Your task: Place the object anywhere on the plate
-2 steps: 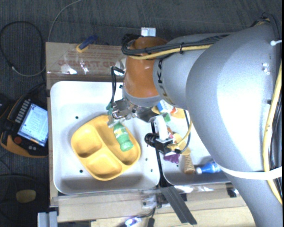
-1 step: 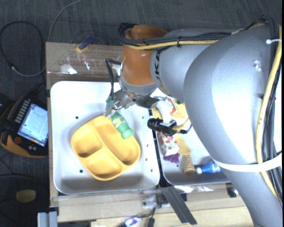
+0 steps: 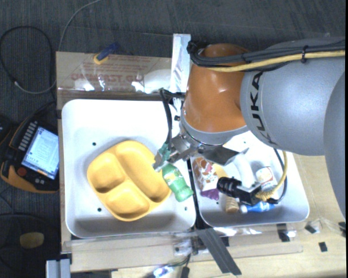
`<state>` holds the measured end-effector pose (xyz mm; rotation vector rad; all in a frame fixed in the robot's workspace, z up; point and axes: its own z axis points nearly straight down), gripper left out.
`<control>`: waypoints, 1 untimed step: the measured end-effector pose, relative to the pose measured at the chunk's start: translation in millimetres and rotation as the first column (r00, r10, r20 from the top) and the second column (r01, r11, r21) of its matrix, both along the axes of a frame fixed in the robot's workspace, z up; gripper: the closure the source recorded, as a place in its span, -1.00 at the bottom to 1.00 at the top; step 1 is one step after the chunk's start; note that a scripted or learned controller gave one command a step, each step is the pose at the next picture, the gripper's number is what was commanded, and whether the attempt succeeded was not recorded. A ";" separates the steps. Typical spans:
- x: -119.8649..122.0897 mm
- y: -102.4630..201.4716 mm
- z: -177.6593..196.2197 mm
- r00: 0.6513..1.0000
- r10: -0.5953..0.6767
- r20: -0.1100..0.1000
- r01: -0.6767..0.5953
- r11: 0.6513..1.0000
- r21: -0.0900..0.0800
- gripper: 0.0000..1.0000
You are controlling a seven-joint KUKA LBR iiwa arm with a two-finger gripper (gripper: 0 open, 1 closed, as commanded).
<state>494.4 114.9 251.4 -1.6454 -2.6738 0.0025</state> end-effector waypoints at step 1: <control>0.0 0.3 0.1 1.000 0.000 0.000 0.000 1.000 0.001 -1.00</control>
